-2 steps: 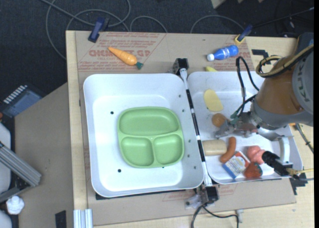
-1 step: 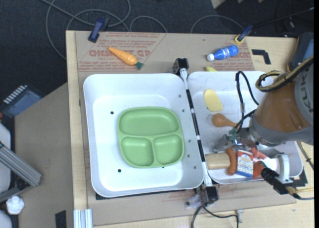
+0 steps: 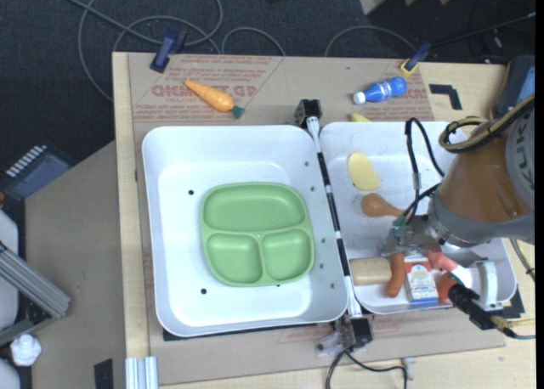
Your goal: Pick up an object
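My gripper hangs low in the right bin, just above an orange sausage-shaped toy that lies near the bin's front. The arm's grey wrist and orange band cover the bin's right half. A small white and red carton rests beside the sausage to its right. Behind the gripper lie a brown spoon-like piece and a yellow oval piece. A pale wooden block sits left of the sausage.
The left bin holds a green divided plate. Outside the bins, on the bench's back edge, lie a toy carrot, a blue and white bottle and a blue clip. Cables run over the floor behind.
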Available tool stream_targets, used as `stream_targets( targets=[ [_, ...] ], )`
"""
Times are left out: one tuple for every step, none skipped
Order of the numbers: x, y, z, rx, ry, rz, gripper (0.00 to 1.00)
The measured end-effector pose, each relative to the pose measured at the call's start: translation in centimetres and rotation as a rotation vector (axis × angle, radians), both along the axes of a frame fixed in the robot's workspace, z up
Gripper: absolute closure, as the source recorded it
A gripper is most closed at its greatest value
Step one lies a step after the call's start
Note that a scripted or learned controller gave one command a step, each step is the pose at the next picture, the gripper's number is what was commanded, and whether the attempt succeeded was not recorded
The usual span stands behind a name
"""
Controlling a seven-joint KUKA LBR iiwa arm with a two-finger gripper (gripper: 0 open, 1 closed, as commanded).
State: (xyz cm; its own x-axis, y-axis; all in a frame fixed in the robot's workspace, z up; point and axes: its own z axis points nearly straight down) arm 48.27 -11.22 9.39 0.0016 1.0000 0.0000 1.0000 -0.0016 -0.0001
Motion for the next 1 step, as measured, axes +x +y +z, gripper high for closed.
stream_targets(
  targets=[
    [3.21,8.50,9.10,0.001,-0.001,0.003,1.00]
  ],
)
